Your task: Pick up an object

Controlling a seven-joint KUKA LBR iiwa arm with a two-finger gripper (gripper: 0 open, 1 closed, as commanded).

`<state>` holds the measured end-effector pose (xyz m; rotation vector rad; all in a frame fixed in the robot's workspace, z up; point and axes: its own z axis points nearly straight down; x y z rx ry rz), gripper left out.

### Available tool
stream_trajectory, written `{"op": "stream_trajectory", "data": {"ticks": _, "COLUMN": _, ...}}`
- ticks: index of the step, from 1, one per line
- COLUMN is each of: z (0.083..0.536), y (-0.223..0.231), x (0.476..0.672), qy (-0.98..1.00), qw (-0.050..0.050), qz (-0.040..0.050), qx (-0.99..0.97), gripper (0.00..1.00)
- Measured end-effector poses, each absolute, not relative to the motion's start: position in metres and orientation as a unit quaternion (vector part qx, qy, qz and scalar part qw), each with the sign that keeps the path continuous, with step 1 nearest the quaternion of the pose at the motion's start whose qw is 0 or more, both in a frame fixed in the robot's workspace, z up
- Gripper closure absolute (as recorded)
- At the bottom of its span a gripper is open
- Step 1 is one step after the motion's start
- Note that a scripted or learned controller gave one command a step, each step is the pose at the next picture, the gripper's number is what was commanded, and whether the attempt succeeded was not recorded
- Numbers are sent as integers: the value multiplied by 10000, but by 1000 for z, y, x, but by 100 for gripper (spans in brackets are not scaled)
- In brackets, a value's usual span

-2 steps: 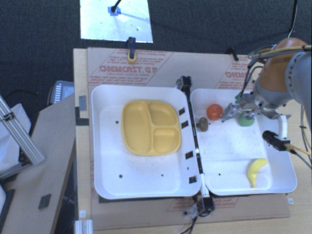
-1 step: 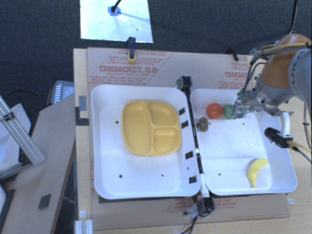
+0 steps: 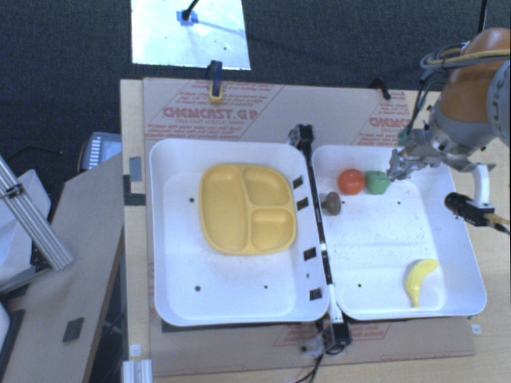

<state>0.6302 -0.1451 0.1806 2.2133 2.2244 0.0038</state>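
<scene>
- The big grey robot arm with an orange band [image 3: 479,94] comes in from the right side, over the far right corner of the right bin.
- Its small metal claw [image 3: 397,168] points down and sits low, just beside the little round green thing [image 3: 377,183], on that thing's right.
- I cannot tell how wide the claw is, because it is too small and dark here. I see nothing held in it.
- The shallow white bin on the right [image 3: 455,294] has four small things in it.
- The green thing lies in the far part of that bin. A round orange-red ball-like fruit [image 3: 350,181] sits touching it on the left.
- A small brown round thing [image 3: 330,203] lies a bit nearer, close to the bin's left wall.
- A yellow banana-shaped toy [image 3: 418,279] lies in the near right part of that bin, well apart from the others.
- The shallow white bin on the left [image 3: 172,294] holds a yellow plastic tray with three sections [image 3: 246,209], lying flat in the middle.
- Both bins sit side by side on a brown board on the counter [image 3: 239,110].
</scene>
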Motion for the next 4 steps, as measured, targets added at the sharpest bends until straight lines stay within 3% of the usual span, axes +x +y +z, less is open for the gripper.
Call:
{"op": "stream_trajectory", "data": {"ticks": 2, "z": 260, "y": -149, "x": 624, "qy": 7087, "qw": 16, "qz": 9, "qx": 7055, "gripper": 100}}
{"op": "stream_trajectory", "data": {"ticks": 3, "z": 251, "y": -105, "x": 624, "qy": 7100, "qw": 5, "qz": 7, "qx": 7042, "gripper": 100}}
{"op": "stream_trajectory", "data": {"ticks": 4, "z": 249, "y": -49, "x": 638, "qy": 7103, "qw": 11, "qz": 14, "qx": 7039, "gripper": 100}}
